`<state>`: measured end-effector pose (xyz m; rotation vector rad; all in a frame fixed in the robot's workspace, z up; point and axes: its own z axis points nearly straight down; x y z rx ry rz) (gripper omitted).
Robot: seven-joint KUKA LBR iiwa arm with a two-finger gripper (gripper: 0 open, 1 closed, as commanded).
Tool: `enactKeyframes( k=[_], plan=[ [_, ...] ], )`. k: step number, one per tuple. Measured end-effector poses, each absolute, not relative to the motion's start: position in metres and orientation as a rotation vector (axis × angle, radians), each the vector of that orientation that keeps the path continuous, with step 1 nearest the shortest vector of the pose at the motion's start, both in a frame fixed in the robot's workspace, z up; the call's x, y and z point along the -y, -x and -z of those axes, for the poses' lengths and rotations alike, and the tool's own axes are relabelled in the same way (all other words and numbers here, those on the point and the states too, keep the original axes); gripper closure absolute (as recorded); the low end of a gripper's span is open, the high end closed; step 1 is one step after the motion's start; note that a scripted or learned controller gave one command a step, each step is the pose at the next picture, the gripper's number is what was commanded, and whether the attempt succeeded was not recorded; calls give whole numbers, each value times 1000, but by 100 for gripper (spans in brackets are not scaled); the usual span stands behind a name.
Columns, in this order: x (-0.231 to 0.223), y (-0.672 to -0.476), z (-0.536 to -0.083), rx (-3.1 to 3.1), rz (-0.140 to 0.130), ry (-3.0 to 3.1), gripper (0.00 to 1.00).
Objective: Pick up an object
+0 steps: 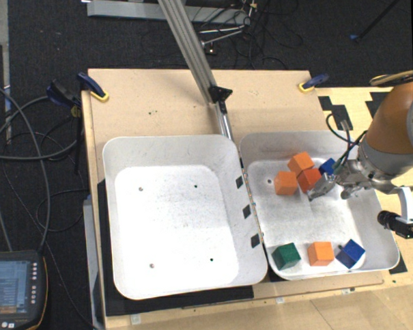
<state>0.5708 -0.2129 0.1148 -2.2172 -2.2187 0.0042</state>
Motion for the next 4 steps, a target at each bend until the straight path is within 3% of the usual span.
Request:
enactKeyframes(
  k=[1, 3, 4],
  plan=[
    [214, -573, -129, 2224, 1, 2224, 100],
    [212, -564, -237, 2231, 5, 2224, 100],
    [212, -565, -268, 2229, 3, 2222, 100]
  ],
)
